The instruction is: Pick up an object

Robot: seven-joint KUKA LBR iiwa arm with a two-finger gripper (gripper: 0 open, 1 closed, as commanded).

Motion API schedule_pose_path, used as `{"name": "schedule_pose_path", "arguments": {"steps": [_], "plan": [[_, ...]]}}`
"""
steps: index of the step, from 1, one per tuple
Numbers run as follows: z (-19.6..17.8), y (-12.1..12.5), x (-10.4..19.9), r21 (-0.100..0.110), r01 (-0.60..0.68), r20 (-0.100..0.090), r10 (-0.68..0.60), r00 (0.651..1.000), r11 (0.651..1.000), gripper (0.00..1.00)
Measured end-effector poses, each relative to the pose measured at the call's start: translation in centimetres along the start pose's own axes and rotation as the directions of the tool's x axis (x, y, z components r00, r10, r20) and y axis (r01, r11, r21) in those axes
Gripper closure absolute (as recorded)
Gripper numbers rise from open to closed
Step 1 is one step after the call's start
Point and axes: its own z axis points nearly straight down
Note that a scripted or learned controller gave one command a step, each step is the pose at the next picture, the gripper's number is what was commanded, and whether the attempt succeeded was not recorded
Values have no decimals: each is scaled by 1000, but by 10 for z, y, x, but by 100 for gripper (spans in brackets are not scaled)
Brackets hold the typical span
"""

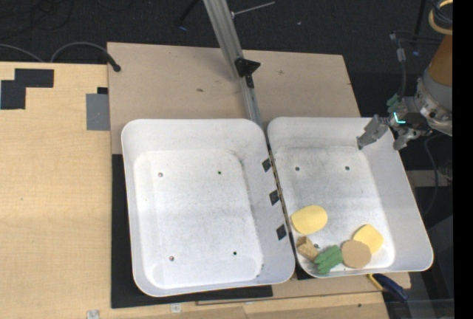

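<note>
My gripper (pixel 386 134) hangs over the far right rim of the right bin (pixel 347 148), its two fingers spread open with nothing between them. Several small objects lie at the near end of that bin, well away from the gripper. A yellow oval piece (pixel 309 219) rests near the divider. A yellow round piece (pixel 369 238) and a tan disc (pixel 355 255) sit together near the front right corner. A green object (pixel 329 258) and a small brown piece (pixel 305 247) lie by the front rim.
The left bin (pixel 194 203) sits beside the right one, with black clips (pixel 273 196) along the shared edge. A slanted aluminium rail (pixel 222 29) rises behind the bins. The arm's wrist and cables (pixel 436 88) stand at the right edge.
</note>
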Motion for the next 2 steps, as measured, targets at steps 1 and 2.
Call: {"name": "schedule_pose_path", "arguments": {"steps": [1, 2], "plan": [[-2, 1, 0, -4, 2, 2, -2, 1000, 1000, 0], [53, 7, 9, 0, 2, 0, -2, 1000, 1000, 0]]}}
